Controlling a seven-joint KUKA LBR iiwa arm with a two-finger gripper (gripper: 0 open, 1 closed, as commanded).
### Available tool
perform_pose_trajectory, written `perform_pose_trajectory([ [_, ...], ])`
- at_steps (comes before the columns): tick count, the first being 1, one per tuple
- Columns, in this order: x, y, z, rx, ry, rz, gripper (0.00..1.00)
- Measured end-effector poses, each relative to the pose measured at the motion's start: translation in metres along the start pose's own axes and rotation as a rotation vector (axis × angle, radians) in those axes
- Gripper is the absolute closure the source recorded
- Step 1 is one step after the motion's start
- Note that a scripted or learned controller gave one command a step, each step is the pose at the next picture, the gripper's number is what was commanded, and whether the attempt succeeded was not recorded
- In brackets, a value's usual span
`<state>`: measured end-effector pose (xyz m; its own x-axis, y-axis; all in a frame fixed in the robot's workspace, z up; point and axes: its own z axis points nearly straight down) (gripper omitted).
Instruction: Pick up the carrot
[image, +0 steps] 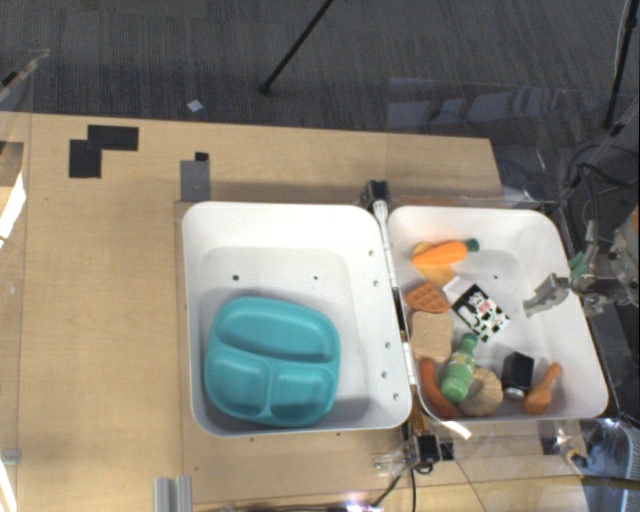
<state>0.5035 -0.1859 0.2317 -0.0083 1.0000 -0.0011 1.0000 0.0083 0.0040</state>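
The divided tray (271, 362) lies in the left bin (285, 225); right of that bin, the carrot (443, 254) lies in the right bin (520, 232).

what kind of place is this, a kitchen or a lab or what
Most likely a robotics lab bench, not a kitchen: two white bins clamped side by side on a wooden table, toy food such as a carrot heaped in one, and loose cables at the side.

Hand (552, 292) at right — low, tilted

wooden bench (100, 330), two white bins (290, 225)
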Motion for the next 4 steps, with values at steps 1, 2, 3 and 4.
perform_pose_trajectory([
  [1, 0.058, -0.012, 0.135, -0.009, -0.004, -0.102, 0.0],
  [2, 0.071, 0.075, -0.006, -0.014, -0.001, 0.077, 0.0],
  [3, 0.093, 0.126, 0.099, 0.011, 0.003, 0.052, 0.0],
  [4, 0.094, 0.139, 0.146, -0.001, 0.002, 0.146, 0.0],
])
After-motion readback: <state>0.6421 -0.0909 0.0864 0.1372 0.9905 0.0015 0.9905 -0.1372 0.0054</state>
